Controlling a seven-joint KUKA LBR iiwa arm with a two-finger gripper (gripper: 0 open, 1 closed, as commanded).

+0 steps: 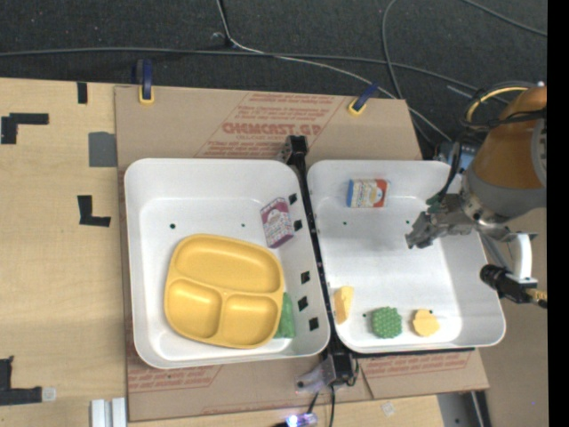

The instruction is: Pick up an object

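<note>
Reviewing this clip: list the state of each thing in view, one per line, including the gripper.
gripper: over the right bin, nothing visibly between its fingers
yellow divided tray: flat in left bin
purple packet: propped against left bin's right wall
green item: wedged beside tray
white packet: lying in right bin
yellow wedge: against right bin's left wall
green ball: resting
yellow piece: resting

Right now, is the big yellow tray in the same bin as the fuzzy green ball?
No, the yellow tray lies in the left bin; the green ball sits in the right bin.
</note>
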